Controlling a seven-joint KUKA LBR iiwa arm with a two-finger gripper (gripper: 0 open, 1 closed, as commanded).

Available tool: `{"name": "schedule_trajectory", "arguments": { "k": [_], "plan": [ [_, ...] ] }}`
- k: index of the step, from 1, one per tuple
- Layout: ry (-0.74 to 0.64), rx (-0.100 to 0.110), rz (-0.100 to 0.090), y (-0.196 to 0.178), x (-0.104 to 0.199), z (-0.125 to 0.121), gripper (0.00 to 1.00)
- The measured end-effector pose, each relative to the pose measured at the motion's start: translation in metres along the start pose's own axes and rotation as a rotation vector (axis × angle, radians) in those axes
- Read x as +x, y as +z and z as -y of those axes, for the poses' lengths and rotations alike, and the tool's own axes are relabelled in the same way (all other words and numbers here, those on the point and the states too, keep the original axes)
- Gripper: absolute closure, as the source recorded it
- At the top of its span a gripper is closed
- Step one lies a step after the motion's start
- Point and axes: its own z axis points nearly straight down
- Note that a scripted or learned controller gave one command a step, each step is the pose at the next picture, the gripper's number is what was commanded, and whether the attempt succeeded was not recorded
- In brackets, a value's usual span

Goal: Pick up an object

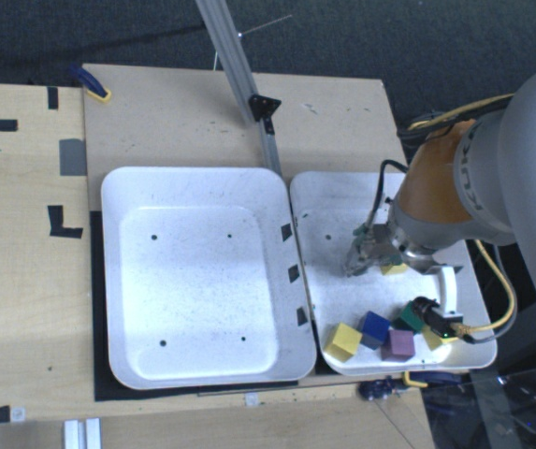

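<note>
My gripper hangs low over the middle of the right bin, reaching in from the right under the orange wrist band. A small yellow piece peeks out just right of it, partly hidden by the wrist. Along the bin's near edge lie a yellow block, a blue block, a purple block, a green block and another yellow block. Nothing is visibly held.
The left bin adjoins the right one along a shared rim. A slanted metal pole with a black clamp comes down to the bins' far edge. A blue and yellow clip lies at the bench's far left.
</note>
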Motion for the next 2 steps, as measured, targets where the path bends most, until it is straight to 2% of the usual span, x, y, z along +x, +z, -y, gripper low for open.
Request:
{"name": "schedule_trajectory", "arguments": {
  "k": [1, 2],
  "plan": [
    [0.001, -0.008, 0.003, -0.06, -0.002, -0.007, 1.0],
    [0.001, -0.007, 0.002, -0.102, -0.002, -0.008, 1.0]
  ]
}}
